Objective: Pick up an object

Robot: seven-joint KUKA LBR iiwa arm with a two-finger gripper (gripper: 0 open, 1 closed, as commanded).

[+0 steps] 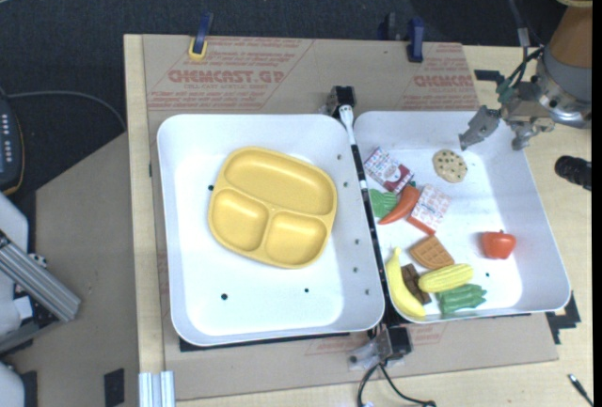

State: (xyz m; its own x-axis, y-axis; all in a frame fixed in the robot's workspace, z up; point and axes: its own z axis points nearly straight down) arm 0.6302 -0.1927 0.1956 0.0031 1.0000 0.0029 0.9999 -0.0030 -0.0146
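My gripper (pixel 499 133) hangs open over the far edge of the right bin (pixel 536 208), its two fingers spread with nothing between them. A round cookie (pixel 451 165) lies just below and left of it. Further into the bin lie a red-and-white packet (pixel 388 169), a carrot (pixel 403 204) on a green piece, a pink wafer (pixel 433 204), a red tomato (pixel 498 244), a brown cracker (pixel 432 254), a banana (pixel 403 288), a corn cob (pixel 445 278) and a green vegetable (pixel 461 299).
The left bin (pixel 188 245) holds a yellow divided plate (pixel 273 206). Blue and yellow clamps (pixel 199 39) sit at the far edge of the board. A black divider strip (pixel 362 198) runs between the bins.
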